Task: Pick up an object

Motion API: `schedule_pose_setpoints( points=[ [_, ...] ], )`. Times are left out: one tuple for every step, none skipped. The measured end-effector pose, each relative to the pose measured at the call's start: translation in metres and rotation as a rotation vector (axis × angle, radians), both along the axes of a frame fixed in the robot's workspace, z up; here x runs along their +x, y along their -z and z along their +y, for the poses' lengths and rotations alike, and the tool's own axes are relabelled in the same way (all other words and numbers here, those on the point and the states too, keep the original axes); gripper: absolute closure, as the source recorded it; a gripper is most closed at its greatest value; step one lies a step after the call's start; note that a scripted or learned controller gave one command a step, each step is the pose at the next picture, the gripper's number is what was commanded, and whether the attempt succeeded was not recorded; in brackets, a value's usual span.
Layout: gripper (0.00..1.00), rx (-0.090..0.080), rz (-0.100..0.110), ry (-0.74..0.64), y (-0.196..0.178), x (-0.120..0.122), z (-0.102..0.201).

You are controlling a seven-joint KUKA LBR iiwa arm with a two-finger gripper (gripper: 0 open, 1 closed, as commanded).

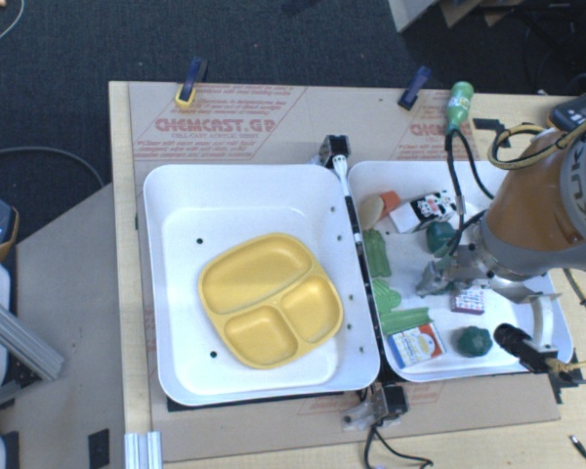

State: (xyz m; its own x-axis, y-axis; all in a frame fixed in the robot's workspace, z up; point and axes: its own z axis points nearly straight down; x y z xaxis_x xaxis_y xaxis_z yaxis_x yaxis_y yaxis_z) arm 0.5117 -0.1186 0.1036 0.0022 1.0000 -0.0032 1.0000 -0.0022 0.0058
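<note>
Dark carpet is surrounding the bench as the gripper (pixel 438 279), jaws' state impossible to tell, is hovering low in the right bin (pixel 557 306) among small objects, apparently approaching; next, closing on one item.

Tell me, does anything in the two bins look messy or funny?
Nothing looks broken or spilled. The left bin holds a yellow divided tray, lying askew to the bin's walls. The right bin is a jumble: green strips, a green ball and small cards lie scattered at all angles around the gripper.
</note>
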Motion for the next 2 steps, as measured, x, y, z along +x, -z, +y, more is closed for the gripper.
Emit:
schedule_pose_setpoints(
  points=[
    [1.0, 0.001, -0.001, -0.003, -0.058, 0.01, -0.004],
    [1.0, 0.001, -0.001, -0.004, -0.112, 0.021, 0.0]
  ],
)
